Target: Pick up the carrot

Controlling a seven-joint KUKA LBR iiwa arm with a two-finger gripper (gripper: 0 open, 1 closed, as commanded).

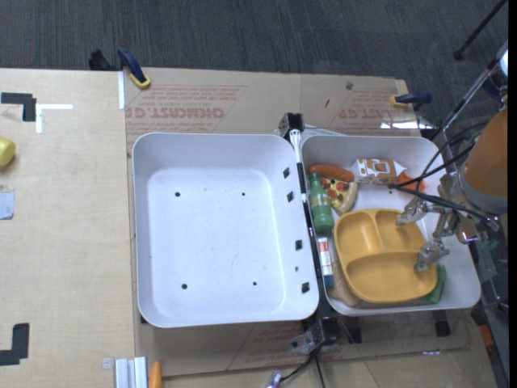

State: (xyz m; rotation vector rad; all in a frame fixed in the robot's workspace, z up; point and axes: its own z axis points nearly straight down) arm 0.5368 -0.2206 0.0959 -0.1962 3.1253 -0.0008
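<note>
Along the far wall of the right bin (460, 297), the carrot (331, 170) lies flat beside a pizza slice (340, 192) and a green bottle (320, 208). It sits well apart from the claw (426, 233), which hovers with fingers spread and nothing between them over the near right part of the yellow divided plate (380, 257).

Glossy plastic bins (153, 217), cardboard underlay (266, 103)
</note>
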